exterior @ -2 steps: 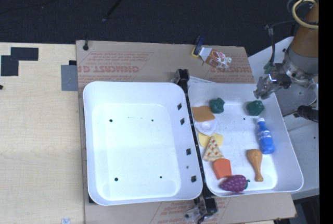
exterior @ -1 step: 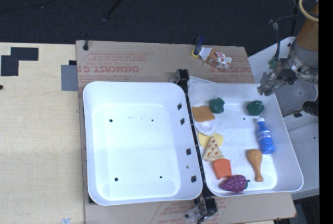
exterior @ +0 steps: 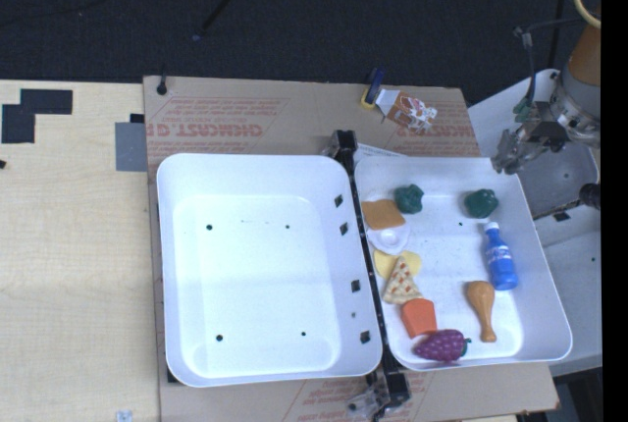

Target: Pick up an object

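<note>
The end effector (exterior: 517, 147) hangs beyond the far right corner of the right bin (exterior: 549, 312); I cannot tell its state. In this bin lie a blue bottle (exterior: 499, 258) with a white cap, a brown drumstick (exterior: 482, 306), purple grapes (exterior: 441, 344) and two green pieces.

Two shallow white plastic bins (exterior: 257, 184); a blue plastic bottle (exterior: 499, 259) with white cap, purple toy grapes (exterior: 441, 344), orange toy block (exterior: 419, 317), two dark green lumps (exterior: 409, 198).
</note>
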You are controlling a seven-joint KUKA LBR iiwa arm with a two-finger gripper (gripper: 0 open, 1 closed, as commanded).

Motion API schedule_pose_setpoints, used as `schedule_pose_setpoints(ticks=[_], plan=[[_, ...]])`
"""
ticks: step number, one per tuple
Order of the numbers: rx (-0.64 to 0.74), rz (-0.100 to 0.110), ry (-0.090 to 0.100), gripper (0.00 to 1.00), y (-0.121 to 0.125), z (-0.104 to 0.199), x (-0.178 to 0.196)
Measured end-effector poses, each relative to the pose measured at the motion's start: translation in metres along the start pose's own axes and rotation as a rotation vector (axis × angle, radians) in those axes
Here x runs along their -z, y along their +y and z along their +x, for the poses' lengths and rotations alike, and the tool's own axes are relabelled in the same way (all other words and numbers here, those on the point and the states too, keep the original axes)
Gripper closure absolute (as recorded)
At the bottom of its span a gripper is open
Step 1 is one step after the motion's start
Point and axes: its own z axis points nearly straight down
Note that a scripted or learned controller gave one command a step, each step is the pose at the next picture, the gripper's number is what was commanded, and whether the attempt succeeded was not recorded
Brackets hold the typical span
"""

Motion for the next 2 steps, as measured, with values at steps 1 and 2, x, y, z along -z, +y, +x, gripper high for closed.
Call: schedule_pose_setpoints(ticks=[1, 2], plan=[[0.004, 0.002, 0.000, 1.00, 0.0002, 0.0003, 0.0089], [0.009, 0.002, -0.001, 1.00, 0.0005, 0.0004, 0.0189]])
